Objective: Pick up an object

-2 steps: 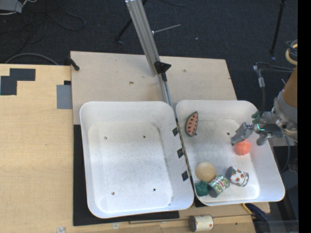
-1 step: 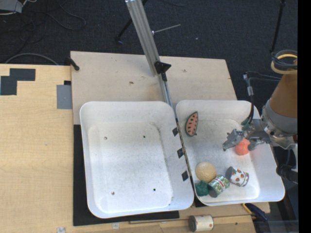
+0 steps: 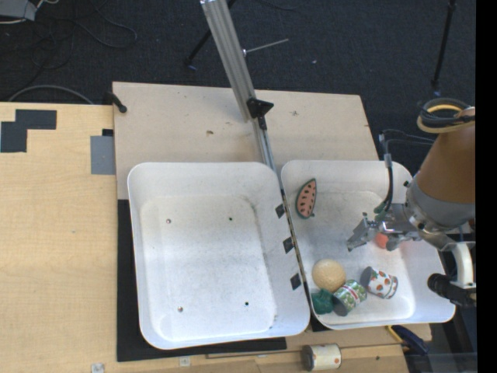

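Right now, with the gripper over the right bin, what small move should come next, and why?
Probably a short drop straight down. The gripper hangs over the right white bin with a small orange-red object right at it. The tan ball, the watermelon-slice toy and the spotted white cup lie apart, so little is in the way.

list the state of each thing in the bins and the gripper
watermelon slice: lying flat in the right bin, near its left wall
tan ball: resting in the right bin, apart from the gripper
green can: on its side, beside the ball
spotted cup: tipped on its side
dark green lump: against the front wall
gripper: low over the right bin
left bin: sits level
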You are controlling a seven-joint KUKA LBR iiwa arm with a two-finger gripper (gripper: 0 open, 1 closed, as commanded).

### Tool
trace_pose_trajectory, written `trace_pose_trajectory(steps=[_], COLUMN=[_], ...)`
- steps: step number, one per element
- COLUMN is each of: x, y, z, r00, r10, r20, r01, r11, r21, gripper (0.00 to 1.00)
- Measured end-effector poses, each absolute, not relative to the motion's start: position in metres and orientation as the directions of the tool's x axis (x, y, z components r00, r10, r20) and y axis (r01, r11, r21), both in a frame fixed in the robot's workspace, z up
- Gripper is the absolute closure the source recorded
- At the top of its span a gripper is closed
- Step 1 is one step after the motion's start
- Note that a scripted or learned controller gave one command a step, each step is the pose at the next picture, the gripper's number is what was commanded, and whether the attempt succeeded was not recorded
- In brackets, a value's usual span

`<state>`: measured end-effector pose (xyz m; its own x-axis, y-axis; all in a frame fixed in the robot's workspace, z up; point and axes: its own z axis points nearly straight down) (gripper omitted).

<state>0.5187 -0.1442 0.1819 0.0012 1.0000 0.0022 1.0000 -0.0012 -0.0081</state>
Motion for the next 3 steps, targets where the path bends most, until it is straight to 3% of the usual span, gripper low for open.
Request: trace_pose_trajectory(steps=[1,2,3], x=[0.510,0.511,0.503], y=[-0.151,-0.153,-0.152], z=[0.126,0.139,0.187], r00=[0.001,0.007,0.005], r10=[1.000,1.000,1.000], r20=[0.003,0.002,0.000], r01=[1.000,1.000,1.000], r11=[-0.001,-0.007,-0.005], r21=[-0.009,-0.005,0.001], gripper=[0.00,1.00,1.00])
